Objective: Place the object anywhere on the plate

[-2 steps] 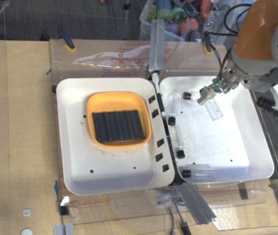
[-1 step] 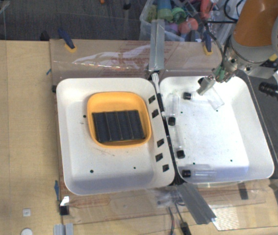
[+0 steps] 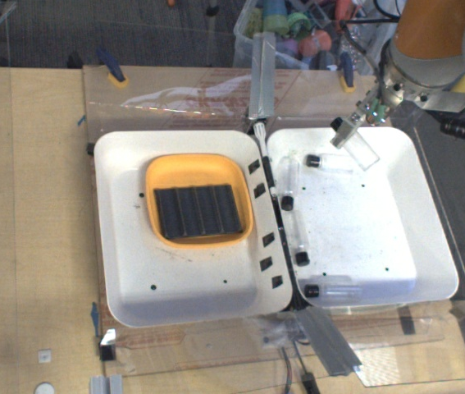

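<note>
Object: a dark, ribbed rectangular slab (image 3: pixel 198 212) lies flat on the orange plate (image 3: pixel 160 173). It sits toward the plate's 6 o'clock side, within the rim, with its long edges running from 9 to 3 o'clock. Bare orange shows above it at 12 o'clock.

Plate: it rests inside the left bin (image 3: pixel 125 286), slightly toward that bin's 12 o'clock half, with white floor visible on all sides.

Gripper: the gripper (image 3: pixel 348 130) hangs over the right bin (image 3: pixel 412 261) at that bin's 12 o'clock edge, at about 2 o'clock in the view and well apart from the plate and the slab. Whether it is wide or narrow cannot be told at this scale. The slab is not in it. A faint clear outline lies just beside its tip at 4 o'clock; its nature cannot be determined.

Arm: the orange band (image 3: pixel 437 15) and grey wrist stand at the view's 1 to 2 o'clock corner.

Surroundings: several small black-capped clear pieces (image 3: pixel 301 258) lie along the right bin's 9 o'clock wall. Black tabs (image 3: pixel 268 239) line the ridge between the bins. A tub of coloured items (image 3: pixel 306 6) stands beyond the bench at 12 o'clock. A blue clamp (image 3: pixel 116 74) sits at 11 o'clock.
</note>
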